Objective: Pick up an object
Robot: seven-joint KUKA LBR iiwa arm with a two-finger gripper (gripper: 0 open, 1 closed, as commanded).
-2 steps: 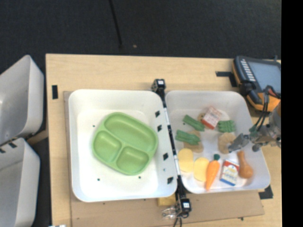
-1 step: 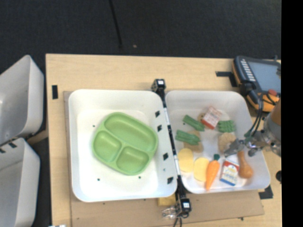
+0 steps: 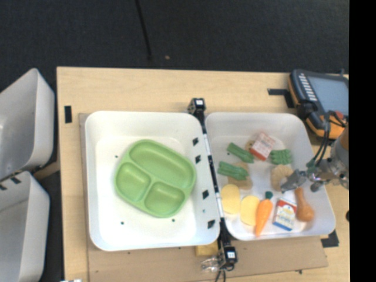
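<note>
- Light was even and fairly bright from overhead.
- The white bins (image 3: 94,175) glared slightly; shadows stayed soft and faint.
- Small details looked soft and low-resolution.

Pale wood tabletop (image 3: 147,90), two shallow white bins side by side on it, left bin (image 3: 94,175) and right bin (image 3: 294,122) touching along a clipped seam, black-and-orange handheld controller (image 3: 314,96) at the far right corner

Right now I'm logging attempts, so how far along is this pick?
Done: the gripper has reached into the right bin, low among the toy food. In hand: nothing visibly between its fingers. Left: closing on something, perhaps the brown piece or carrot, and lifting it.
</note>
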